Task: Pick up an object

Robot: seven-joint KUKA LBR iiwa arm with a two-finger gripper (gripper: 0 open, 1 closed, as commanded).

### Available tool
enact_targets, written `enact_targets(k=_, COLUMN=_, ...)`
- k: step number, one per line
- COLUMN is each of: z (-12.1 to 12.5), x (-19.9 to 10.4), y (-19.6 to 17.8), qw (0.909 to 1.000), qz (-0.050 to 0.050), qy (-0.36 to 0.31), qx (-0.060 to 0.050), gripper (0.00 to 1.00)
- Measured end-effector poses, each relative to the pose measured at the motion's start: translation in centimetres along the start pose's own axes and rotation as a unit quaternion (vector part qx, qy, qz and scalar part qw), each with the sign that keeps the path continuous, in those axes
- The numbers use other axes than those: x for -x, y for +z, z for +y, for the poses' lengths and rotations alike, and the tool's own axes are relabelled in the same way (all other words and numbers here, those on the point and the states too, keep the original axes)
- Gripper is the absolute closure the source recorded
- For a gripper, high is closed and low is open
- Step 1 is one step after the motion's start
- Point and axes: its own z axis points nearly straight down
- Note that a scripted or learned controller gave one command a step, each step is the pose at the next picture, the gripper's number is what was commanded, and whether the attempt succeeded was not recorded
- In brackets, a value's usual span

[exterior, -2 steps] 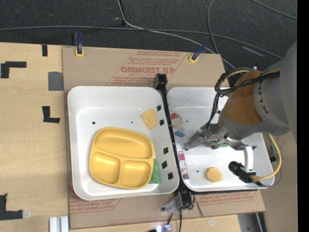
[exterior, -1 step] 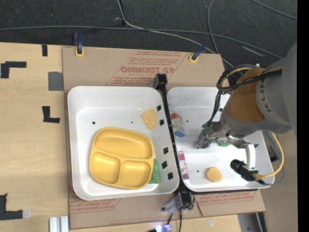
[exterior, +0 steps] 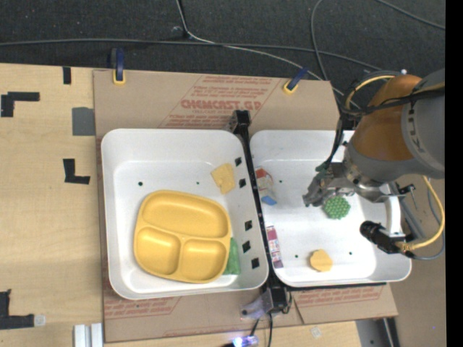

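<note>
1. Green ball (exterior: 336,207) sits in the right bin (exterior: 289,150), toward its right side, and that looks like the target!
2. The pincer (exterior: 319,191) hangs low, just up and to the left of the ball, touching or nearly so.
3. Open or closed? I cannot tell from here; nothing is visibly held.
4. The ball is round, bumpy, bright green, with no long axis to line up on.
5. A small orange-yellow piece (exterior: 320,260) lies near the bin's front, well apart.
</note>
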Motion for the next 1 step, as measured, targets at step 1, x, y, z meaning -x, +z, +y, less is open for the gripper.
enact_targets(k=1, z=0.16, x=-0.31, y=-4.26, qw=1.0, qz=0.0, qy=0.0, qx=0.0, gripper=1.0)
